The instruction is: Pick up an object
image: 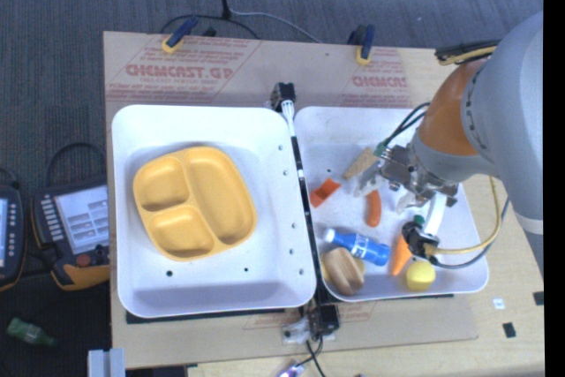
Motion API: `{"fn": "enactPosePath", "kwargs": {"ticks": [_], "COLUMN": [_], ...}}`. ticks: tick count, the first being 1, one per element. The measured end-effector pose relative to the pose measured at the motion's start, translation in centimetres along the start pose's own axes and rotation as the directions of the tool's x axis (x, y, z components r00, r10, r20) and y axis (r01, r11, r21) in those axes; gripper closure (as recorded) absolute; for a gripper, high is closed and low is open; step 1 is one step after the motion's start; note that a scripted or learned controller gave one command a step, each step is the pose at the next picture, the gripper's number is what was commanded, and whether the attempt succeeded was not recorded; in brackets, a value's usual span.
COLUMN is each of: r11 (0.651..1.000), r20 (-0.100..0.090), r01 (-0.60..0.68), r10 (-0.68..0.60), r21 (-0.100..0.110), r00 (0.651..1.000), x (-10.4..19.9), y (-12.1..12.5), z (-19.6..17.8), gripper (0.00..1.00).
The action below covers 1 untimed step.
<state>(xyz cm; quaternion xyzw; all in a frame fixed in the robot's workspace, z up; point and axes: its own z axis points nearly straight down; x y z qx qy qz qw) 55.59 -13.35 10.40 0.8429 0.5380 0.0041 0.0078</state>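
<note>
Two bins sat side by side on the tabletop [177, 57]. The left bin [124, 216] held a yellow divided plate [194, 201] lying flat near its middle, well apart from everything I could go after.

All the small things lay in the right bin [335, 137]. Nearest the divider was a small orange wedge [325, 190]. Below it a blue bottle [360, 246] lay on its side, with a brown bun [342, 270] touching it at the front wall. Further right came a tan piece [360, 163] and, just below that, an orange stick [373, 207]. A carrot [400, 259] and a yellow lemon [420, 275] sat close together near the front right corner.

The hand [388, 170] hung low over the middle of that bin, just beside the tan piece and above the orange stick. I could not tell whether it was released or clenched, and I saw nothing held in it.

I judged this to be the reach-and-settle step, with no lift begun. The next move called for centring on one thing, most likely the tan piece or the orange stick. It then needed a straight drop without nudging the neighbours and a firm close before rising.
</note>
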Motion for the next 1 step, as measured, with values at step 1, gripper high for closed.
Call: {"fn": "enactPosePath", "kwargs": {"ticks": [1], "r11": [0.966], "r20": [0.005], "r01": [0.256], "r10": [-0.256], "r21": [-0.012], "r00": [0.967], "x": [0.37], "y": [-2.7], "z": [1.0], "gripper": [0.0]}}
